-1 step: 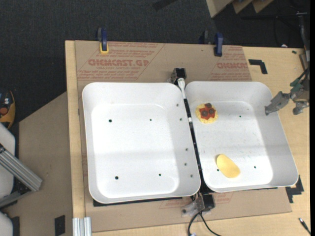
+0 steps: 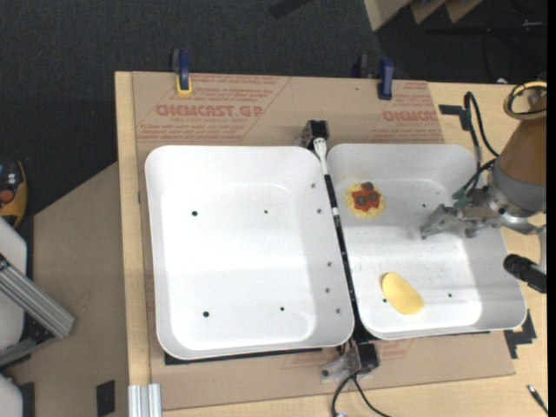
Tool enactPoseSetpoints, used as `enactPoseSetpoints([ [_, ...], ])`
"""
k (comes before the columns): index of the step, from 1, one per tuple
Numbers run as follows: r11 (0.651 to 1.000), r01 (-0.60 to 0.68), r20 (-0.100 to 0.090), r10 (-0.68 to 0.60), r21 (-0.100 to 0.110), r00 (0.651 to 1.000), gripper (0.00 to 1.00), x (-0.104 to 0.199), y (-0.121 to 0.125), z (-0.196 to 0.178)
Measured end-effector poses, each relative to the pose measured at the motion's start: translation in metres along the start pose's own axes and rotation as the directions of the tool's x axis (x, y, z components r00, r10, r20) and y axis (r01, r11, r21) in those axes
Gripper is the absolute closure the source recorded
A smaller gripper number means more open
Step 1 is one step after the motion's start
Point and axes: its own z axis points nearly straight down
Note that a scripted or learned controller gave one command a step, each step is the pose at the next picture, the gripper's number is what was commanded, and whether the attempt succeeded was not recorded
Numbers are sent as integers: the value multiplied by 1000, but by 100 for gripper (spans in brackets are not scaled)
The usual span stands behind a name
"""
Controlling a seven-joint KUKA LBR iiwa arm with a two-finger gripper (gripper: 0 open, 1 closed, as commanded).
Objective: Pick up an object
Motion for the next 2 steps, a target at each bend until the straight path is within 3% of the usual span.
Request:
enactPoseSetpoints([
  [1, 1000, 8, 5, -8, -17, 1000, 0, 84, 57, 12],
  [2, 1000, 3, 7, -3, -17, 1000, 0, 128, 105, 11],
])
